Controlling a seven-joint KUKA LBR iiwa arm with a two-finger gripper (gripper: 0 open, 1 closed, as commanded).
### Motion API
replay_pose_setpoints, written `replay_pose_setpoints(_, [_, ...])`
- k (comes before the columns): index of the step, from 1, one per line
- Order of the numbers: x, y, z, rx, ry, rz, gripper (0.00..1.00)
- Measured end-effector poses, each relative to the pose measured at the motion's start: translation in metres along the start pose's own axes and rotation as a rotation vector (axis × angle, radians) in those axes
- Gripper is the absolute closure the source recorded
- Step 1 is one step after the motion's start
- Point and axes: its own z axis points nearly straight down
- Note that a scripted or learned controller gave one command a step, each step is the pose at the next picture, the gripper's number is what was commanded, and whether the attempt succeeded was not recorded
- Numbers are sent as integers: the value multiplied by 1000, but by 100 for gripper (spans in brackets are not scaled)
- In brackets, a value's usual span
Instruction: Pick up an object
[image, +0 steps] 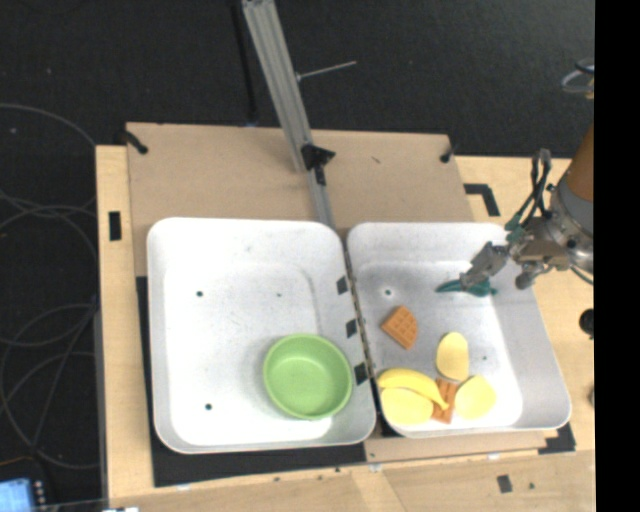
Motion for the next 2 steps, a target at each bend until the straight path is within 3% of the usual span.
replay_pose_setpoints(1, [0, 0, 0, 0, 0, 1, 0])
replay_pose_setpoints(2, [-6, -1, 43, 5, -3, 5, 0])
